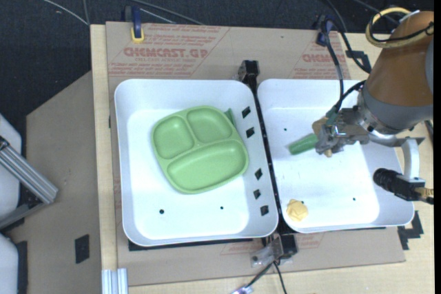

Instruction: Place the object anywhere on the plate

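Gripper [325, 141] in right white bin [358, 213], fingers closed on green stick-shaped object [301, 145]. Green 3-compartment plastic plate [200, 149] sits in left white bin [138, 210]. Small yellow lump [297, 211] at right bin's near-left corner.

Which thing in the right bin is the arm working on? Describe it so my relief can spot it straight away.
Start at the right bin, where the gripper sits near the middle. The green object pokes out leftward from the gripper. It is long and green, unlike the small yellow piece at the bin's near edge.

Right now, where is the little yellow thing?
In the camera view, the small yellow lumpy object sits in the right shallow white bin, at its near left corner, below the long green object.
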